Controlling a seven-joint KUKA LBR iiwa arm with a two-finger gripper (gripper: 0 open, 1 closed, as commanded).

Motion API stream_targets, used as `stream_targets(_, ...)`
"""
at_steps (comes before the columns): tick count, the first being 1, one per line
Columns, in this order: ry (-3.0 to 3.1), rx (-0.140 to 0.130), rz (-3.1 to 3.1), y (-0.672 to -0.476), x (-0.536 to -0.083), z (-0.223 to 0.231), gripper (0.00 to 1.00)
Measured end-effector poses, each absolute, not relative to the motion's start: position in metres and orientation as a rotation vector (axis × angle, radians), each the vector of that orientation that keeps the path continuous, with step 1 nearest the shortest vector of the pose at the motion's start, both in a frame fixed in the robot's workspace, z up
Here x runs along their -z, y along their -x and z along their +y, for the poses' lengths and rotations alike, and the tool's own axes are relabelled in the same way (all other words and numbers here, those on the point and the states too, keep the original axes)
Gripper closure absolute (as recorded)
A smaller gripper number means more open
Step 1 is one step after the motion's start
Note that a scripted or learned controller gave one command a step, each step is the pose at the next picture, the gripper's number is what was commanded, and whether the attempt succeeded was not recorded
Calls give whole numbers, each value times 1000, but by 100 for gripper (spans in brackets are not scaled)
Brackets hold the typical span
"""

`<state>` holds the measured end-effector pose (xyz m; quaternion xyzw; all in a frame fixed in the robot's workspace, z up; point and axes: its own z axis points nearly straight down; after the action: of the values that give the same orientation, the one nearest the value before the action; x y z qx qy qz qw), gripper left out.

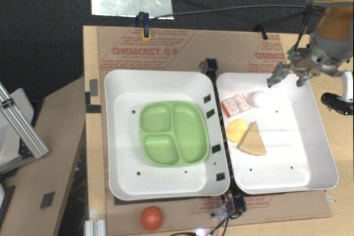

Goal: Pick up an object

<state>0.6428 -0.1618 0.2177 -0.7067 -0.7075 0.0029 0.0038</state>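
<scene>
The right bin (pixel 310 135) holds a tan cheese wedge (pixel 253 141) touching a yellow disc (pixel 237 130), a red-and-white packet (pixel 234 104) and a white ball (pixel 259 99); the gripper (pixel 288 78) hovers above-right, fingers spread, gripping nothing.

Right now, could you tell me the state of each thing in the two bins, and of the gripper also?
gripper: open, holding nothing, over the far edge of the right bin.
green tray: flat in the left bin, its compartments bare.
red-and-white packet: lying flat, right bin.
white ball: resting beside the packet.
yellow disc: lying flat, touching the wedge.
tan wedge: lying flat.
red ball: on the bench, outside the bins.
</scene>
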Motion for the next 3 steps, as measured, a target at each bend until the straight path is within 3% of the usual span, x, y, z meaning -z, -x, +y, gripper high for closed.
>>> stream_targets(1,2219,1,-2227,-645,-225,-162,0)
stream_targets(3,2220,-2,-2223,-642,-135,-172,0)
